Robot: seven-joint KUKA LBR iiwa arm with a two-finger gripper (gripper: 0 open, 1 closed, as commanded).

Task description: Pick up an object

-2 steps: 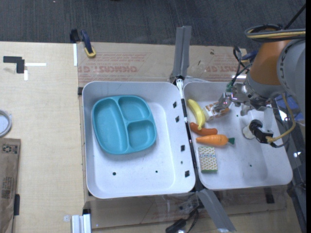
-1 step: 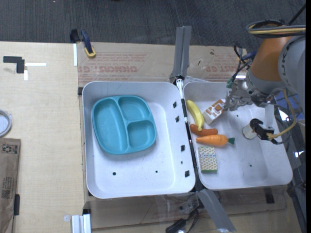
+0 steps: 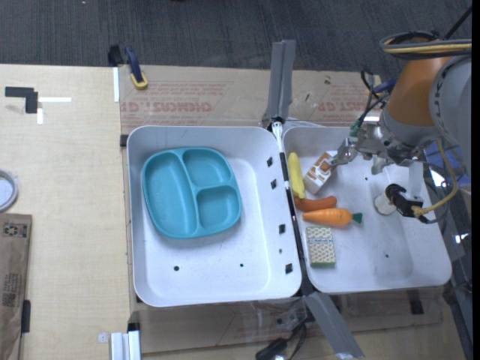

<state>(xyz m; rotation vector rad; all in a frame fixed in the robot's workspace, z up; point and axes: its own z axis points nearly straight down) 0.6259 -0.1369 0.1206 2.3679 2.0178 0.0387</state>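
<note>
Beside carrot: banana, sponge.

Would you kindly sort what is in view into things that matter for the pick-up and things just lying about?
For the job:
- hand
- small carton
- banana
- sausage
- carrot
- sponge
- right bin

Lying about:
- blue divided plate in the left bin
- clamp
- tape roll

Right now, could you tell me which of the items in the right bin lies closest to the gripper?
The small orange-and-white carton, at the bin's far side, just left of the gripper. The banana, hot dog, carrot and sponge all lie farther off.
</note>
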